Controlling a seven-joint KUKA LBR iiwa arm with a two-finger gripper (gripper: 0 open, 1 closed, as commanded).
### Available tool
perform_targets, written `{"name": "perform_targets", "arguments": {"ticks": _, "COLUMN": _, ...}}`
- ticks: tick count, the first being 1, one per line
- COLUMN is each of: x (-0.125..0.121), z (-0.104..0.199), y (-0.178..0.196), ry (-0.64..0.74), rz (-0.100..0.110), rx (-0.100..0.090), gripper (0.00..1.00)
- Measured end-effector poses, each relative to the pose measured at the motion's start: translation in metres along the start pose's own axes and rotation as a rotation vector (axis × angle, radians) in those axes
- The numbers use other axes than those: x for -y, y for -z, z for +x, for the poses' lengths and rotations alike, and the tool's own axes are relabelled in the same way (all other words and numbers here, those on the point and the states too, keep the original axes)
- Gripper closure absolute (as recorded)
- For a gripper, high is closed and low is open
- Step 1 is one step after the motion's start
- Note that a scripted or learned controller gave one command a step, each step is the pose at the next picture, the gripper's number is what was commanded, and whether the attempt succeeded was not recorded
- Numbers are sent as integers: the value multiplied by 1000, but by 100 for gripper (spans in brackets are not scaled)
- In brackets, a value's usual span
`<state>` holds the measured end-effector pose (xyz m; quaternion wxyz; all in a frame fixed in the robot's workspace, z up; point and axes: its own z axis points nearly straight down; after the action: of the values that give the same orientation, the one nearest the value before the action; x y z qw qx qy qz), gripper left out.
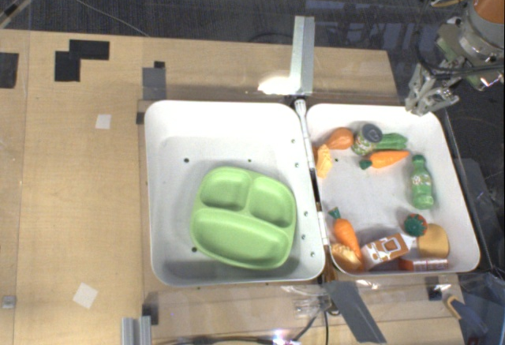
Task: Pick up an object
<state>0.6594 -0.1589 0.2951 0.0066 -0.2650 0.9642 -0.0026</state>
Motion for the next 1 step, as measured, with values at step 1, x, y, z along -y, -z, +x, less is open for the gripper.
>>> {"name": "perform_targets", "arguments": {"ticks": 1, "x": -19, "z": -25, "y": 47, "ry": -507, "rz": -1, "rx": 0, "gripper": 100}}
